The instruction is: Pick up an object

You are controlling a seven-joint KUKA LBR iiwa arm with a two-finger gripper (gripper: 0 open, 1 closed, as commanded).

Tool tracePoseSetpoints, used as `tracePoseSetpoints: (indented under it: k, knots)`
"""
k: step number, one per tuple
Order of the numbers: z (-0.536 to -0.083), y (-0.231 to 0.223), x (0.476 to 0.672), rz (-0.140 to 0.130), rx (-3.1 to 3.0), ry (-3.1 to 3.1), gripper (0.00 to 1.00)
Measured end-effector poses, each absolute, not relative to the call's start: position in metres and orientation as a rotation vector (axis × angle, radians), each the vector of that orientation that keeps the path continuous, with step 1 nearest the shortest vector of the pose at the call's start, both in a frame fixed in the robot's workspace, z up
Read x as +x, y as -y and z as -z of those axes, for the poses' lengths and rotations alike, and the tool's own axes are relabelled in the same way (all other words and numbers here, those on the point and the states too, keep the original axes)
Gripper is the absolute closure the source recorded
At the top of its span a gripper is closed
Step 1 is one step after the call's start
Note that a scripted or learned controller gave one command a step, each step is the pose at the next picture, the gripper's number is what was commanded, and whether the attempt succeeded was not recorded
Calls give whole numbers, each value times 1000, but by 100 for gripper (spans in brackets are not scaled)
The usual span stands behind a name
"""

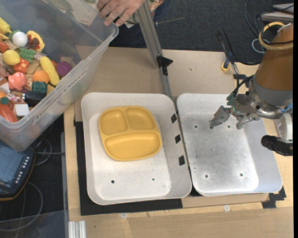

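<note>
A yellow divided plate (130,133) lies flat in the left white bin (107,183), in its upper half. My gripper (230,120) hangs over the upper part of the right white bin (233,172), well to the right of the plate. Its two grey fingers (217,119) are spread apart with nothing between them. The grey arm with its orange band (278,56) comes in from the upper right.
A clear plastic tub (70,81) full of toy food stands at the upper left, with a person's hand (116,10) on its rim. A metal post (156,46) slants down between the bins. A black device (14,169) sits at the left edge.
</note>
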State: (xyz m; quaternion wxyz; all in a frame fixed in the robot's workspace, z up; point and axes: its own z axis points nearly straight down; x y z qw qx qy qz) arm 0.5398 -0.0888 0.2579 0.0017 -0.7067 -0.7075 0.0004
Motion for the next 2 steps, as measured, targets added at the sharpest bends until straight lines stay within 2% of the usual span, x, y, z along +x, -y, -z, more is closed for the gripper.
tracePoseSetpoints:
  k: [1, 2]
  knots:
    - [-258, 89, 540, 0, -2219, 2220, 0]
    - [-216, 87, 538, -5, -2218, 2216, 0]
